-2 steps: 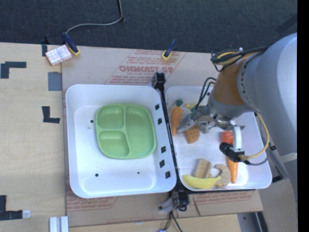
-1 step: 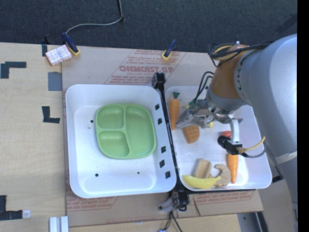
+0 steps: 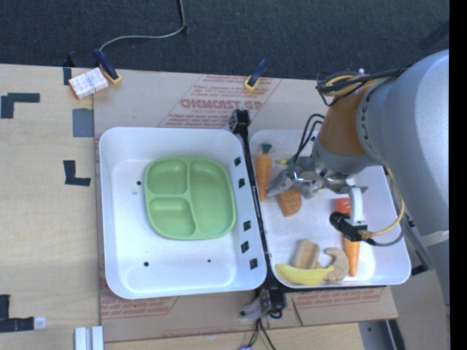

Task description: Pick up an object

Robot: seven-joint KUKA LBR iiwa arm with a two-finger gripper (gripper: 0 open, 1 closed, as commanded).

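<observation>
Grey arm (image 3: 408, 122) reaches in from the right; orange band above wrist; gripper (image 3: 281, 184) angled down-left.

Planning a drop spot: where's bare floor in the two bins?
Left white bin: a bare strip along the near edge below the green divided plate, and a narrower one on its left. Right white bin is crowded: two orange carrots, a brown block, a yellow banana, plus the tool. Small bare patch mid-bin between block and banana.
</observation>
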